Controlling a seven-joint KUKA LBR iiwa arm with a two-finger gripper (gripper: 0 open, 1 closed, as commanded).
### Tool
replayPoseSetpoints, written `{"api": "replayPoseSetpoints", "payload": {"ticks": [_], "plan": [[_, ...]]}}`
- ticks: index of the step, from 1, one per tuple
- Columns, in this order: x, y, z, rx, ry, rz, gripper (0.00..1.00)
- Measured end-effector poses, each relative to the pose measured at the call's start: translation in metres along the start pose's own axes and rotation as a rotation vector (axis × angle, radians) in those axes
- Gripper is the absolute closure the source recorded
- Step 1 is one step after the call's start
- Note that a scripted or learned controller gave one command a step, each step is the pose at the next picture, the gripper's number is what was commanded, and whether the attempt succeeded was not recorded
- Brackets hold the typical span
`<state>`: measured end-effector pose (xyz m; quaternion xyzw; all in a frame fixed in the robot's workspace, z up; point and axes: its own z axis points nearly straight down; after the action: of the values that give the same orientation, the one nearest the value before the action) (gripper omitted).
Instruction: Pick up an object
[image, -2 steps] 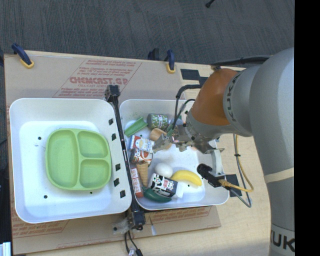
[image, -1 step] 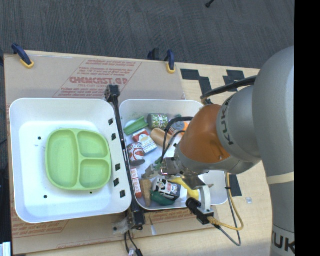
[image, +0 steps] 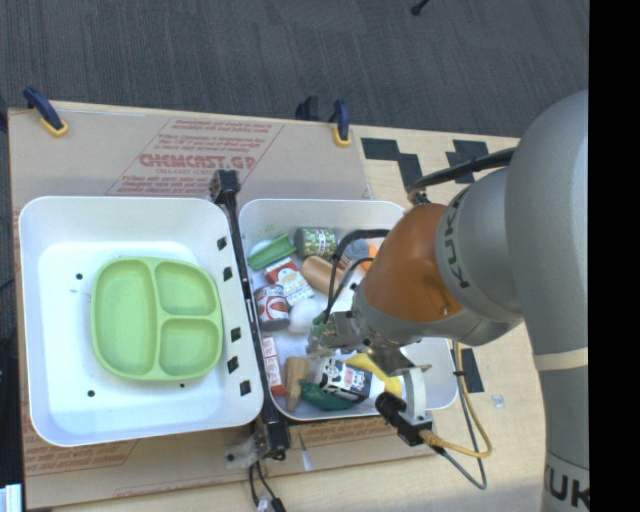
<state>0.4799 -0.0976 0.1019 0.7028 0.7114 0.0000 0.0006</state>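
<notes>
Reaching into the right bin (image: 440, 395), the gripper (image: 335, 345) hangs over a jumble of small packaged items (image: 290, 295); whether its claw is open, I cannot tell.

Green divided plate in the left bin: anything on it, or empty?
Empty. All three compartments of the green plate show bare green; it lies flat in the left bin.

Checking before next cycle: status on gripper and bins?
Gripper low in right bin, over the cluttered items; fingers hidden. Nothing seen held. Green divided plate in left bin. Arm covers part of pile.
</notes>
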Motion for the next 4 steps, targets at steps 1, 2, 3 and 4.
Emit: {"api": "replayPoseSetpoints", "payload": {"ticks": [1,2,3,4], "plan": [[0.043,0.067,-0.129,-0.001,0.001,0.005,1.0],[0.086,0.047,-0.129,0.003,0.001,0.005,1.0],[0.049,-0.003,-0.12,0.003,0.0,0.006,1.0],[0.019,0.068,-0.168,-0.001,0.0,0.006,1.0]]}}
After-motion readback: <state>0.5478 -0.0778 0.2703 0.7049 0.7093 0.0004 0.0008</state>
